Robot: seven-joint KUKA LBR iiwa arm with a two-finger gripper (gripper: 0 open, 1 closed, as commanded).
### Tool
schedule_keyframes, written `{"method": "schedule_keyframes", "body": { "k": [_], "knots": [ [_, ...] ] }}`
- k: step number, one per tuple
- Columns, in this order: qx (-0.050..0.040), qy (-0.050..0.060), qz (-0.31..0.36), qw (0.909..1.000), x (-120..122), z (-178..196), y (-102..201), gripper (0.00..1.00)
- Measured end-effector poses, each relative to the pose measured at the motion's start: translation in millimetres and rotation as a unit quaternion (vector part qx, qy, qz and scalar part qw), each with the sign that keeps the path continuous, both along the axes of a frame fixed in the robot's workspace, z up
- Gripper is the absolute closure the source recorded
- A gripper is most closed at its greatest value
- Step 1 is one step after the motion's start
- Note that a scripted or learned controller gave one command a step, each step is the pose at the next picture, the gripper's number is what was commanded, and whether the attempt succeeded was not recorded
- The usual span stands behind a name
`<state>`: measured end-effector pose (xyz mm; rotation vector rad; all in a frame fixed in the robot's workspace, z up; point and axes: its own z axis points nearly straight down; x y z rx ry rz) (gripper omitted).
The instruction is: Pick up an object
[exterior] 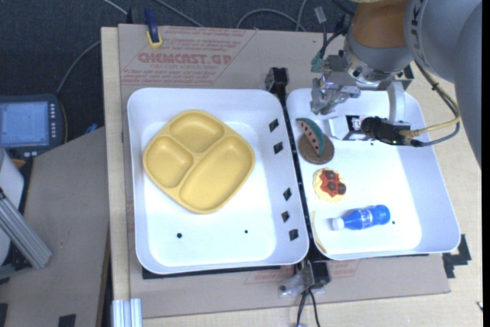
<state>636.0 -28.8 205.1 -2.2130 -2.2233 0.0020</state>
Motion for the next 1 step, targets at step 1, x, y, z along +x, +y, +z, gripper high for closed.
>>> {"method": "schedule_keyframes", "body": {
  "k": [1],
  "knots": [
    [-0.0001,0.0,0.0,1.0,-12.3,-0.8,58.9,1.0]
  ]
}}
